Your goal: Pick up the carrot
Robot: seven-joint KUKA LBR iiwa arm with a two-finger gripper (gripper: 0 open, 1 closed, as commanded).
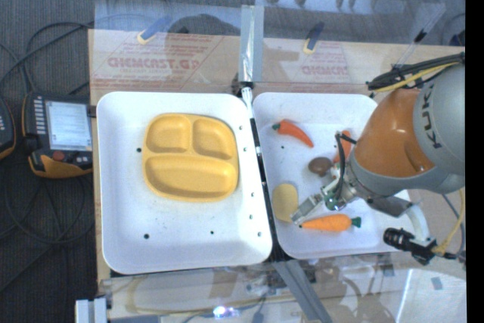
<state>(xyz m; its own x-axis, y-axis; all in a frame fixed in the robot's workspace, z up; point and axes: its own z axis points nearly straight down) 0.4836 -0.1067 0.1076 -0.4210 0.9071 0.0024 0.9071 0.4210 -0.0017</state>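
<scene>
Camera view | carrot [327,223] just below fingers [308,206] | ungrasped

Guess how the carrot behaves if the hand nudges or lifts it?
The carrot looks like moulded toy plastic: probably stiff and light. It lies flat on the right bin's floor and tapers, so a push may swing it in an arc. The glossy skin could slip.

Left of the end effector [311,206], touching close, lies a pale beige round piece [285,200]; just above it sits a small brown lump [320,164], and farther up-left an orange pepper-like piece with a green stem [293,131]. Well to its left, in the other white bin [113,238], rests a yellow compartment tray [190,156]; beyond the desk [106,60], far left, lies a handheld pendant with a screen [59,134].
</scene>
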